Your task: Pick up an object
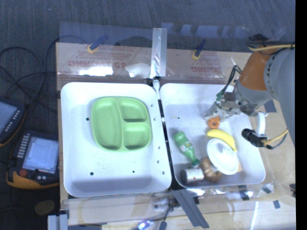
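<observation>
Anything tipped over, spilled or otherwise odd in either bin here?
Nothing spilled. In the right bin, the green bottle and the metal can lie on their sides, crowded with the banana and white bowl. The green tray sits flat in the left bin.

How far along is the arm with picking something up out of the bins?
Nothing looks lifted yet. The yellow banana, green plastic bottle and round white lid all lie in the right white bin. In hand: the tool is low over a small orange object. The grasp and lift are left.
</observation>
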Controlling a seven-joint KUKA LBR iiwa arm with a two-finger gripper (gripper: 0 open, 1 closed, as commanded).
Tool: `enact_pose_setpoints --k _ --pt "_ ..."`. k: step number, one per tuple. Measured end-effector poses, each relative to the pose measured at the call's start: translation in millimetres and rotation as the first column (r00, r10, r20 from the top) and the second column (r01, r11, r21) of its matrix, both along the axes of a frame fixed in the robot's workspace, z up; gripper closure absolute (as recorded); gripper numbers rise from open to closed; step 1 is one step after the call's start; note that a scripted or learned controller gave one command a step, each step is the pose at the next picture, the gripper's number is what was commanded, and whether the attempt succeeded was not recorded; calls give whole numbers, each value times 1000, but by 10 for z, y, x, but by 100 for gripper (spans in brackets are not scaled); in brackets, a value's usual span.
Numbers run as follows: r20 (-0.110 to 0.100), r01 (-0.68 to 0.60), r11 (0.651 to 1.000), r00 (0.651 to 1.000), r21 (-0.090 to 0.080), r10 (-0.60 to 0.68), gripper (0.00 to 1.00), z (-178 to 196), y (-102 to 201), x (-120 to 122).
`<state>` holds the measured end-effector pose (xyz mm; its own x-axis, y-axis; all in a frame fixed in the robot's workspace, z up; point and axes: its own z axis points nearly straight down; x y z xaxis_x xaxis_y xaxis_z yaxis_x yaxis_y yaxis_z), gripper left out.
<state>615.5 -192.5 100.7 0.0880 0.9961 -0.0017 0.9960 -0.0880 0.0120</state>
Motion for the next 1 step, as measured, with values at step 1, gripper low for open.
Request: enact_pose_setpoints --k 1 --pt "-14 66 998 998 2 -66 100 1168 854 -80"
